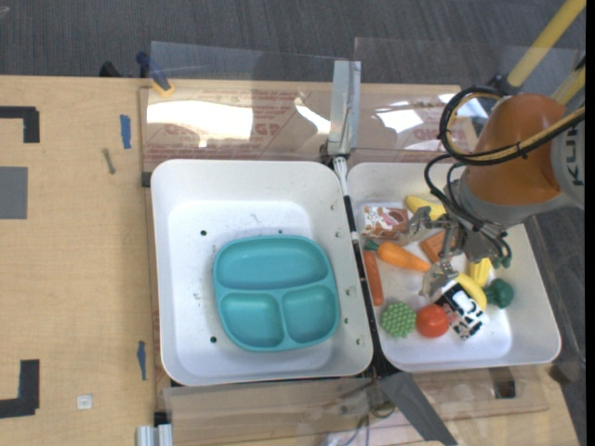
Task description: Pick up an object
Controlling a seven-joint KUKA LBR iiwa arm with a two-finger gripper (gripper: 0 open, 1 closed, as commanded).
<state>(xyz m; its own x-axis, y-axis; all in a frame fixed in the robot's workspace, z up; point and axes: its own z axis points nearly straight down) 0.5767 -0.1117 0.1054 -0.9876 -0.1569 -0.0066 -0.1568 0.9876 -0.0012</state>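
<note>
Nearest you, the green bumpy ball (398, 319) and red tomato (431, 321) crowd the right bin (535, 337) at its six o'clock, and the pincer (444, 266), whose state you cannot tell, hovers above the orange carrot (403, 255), so it may well nudge neighbours instead of gripping one.

2 white bins (177, 249), 1 teal tray (276, 291). Toy food: 2 carrots (403, 255), 1 green ball (399, 319), 1 tomato (431, 321), 1 dark green piece (501, 293). Yellow pieces: count unclear.
</note>
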